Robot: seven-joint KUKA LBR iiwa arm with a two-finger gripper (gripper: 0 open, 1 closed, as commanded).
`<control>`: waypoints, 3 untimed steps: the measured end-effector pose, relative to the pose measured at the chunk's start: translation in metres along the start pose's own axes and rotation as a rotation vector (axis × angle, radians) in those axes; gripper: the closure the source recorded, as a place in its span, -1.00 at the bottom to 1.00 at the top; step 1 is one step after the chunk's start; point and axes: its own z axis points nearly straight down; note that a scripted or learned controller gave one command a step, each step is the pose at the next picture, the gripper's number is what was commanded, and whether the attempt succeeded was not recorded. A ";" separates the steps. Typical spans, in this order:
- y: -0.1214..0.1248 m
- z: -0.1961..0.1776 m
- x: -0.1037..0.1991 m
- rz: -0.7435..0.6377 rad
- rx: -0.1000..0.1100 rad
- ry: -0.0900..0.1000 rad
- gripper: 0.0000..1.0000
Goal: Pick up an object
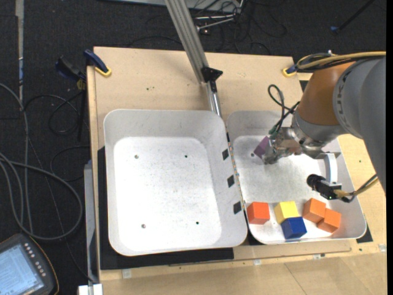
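Progress looks to be at the grasp itself, with nothing yet clearly lifted. Over the right bin [351, 183], the gripper [274, 153] is low above the upper part of the floor, and a small purple block [263, 146] sits at its tip, touching or nearly touching the metal. Whether the block is pinched between the jaws or merely lies against them cannot be told from this slanted view; how far the jaws stand apart is likewise hidden by the wrist body and cables. The block appears slightly tilted, which might mean it is being raised off the floor, but that is a guess.

Along the near wall of the same bin lie the other candidates: an orange cube [258, 212], a yellow cube [286, 211] with a blue cube [294, 227] just in front of it, and two more orange blocks [323, 214] close together at the right. All are well apart from the gripper. The left bin [116, 128] lies beside it on the worktop [153, 78].

Left to do, by my reading: confirm a firm hold on the purple block and carry it clear of the bin floor.
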 end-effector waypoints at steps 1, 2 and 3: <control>0.006 -0.044 -0.001 -0.003 -0.005 -0.001 1.00; 0.011 -0.103 0.007 -0.005 -0.007 -0.002 1.00; 0.015 -0.166 0.012 -0.005 -0.007 -0.002 1.00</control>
